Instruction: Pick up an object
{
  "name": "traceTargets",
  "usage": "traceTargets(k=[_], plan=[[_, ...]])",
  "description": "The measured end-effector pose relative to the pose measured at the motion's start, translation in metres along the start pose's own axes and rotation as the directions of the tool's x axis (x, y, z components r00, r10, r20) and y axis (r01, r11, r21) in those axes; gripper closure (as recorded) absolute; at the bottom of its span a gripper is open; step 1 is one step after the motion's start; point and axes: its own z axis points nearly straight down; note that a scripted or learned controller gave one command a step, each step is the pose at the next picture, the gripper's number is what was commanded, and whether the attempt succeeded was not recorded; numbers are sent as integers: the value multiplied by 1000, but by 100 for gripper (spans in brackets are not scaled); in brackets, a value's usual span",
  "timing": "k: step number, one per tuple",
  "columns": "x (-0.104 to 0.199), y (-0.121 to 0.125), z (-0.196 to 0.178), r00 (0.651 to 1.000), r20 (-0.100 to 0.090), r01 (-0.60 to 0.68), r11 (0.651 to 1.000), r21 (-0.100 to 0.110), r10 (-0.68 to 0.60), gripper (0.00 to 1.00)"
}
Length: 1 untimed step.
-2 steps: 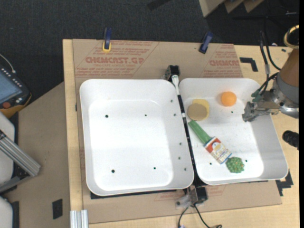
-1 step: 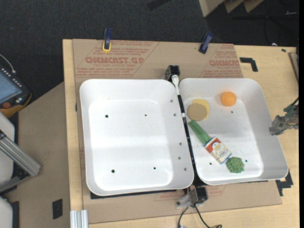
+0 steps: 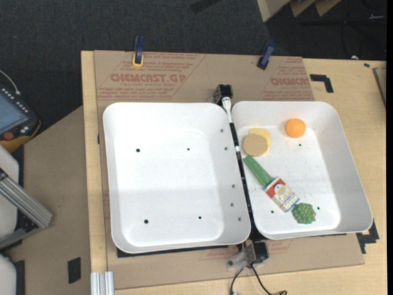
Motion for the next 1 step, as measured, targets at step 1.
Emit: traceTargets(k=[1], plan=[[42, 0, 131, 1000, -15, 2, 999, 33, -2, 100]])
